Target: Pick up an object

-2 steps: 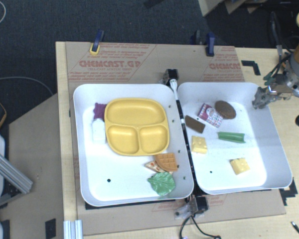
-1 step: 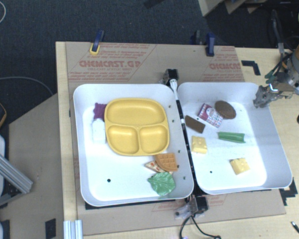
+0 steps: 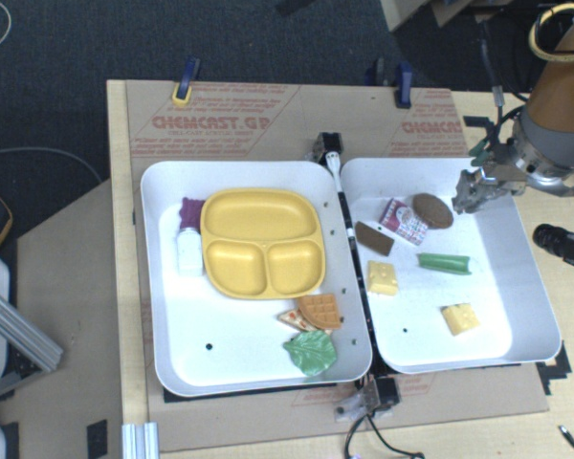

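The gripper stands above the far right part of the right bin, on an arm entering from the right. Whether the jaws are open or closed cannot be told from this view, and nothing is seen between them. The nearest candidate for the pick is the brown oval object, which lies in the right bin just left of the gripper and slightly nearer; its long axis runs roughly left to right, tilted a little toward the near right. Touching its left end is a red-and-white packet, with a dark brown block further left. A green stick lies nearer, long axis left to right, and two yellow cheese-like blocks lie nearer again. The left bin holds a yellow divided plate, a white bottle, a waffle piece and a green leaf, all well apart from the gripper. Judgement: a short move left and down would place the jaws over the brown oval; closing across its short axis appears advisable, with the adjacent packet a possible obstruction.
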